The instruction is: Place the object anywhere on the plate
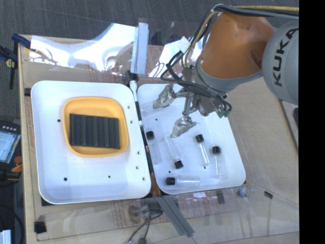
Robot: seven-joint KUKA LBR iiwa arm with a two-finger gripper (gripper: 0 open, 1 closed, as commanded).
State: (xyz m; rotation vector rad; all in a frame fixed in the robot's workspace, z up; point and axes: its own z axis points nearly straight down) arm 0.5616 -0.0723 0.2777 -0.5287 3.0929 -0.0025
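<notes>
A yellow plate (95, 108) with a dark ribbed insert lies in the left white bin (51, 177). Several clear vials with black caps lie scattered in the right white bin (231, 136): one (202, 149) right of centre, one (171, 154) in the middle, one (181, 180) along the front wall. My gripper (172, 113) hangs over the back half of the right bin, its two metal fingers (181, 127) spread open with nothing between them. It is above and behind the vials and to the right of the plate.
The grey arm with its orange band (233, 39) reaches in from the upper right, with cables looping by the wrist. A raised divider (141, 136) separates the two bins. Crumpled clear plastic (96, 52) lies behind the left bin.
</notes>
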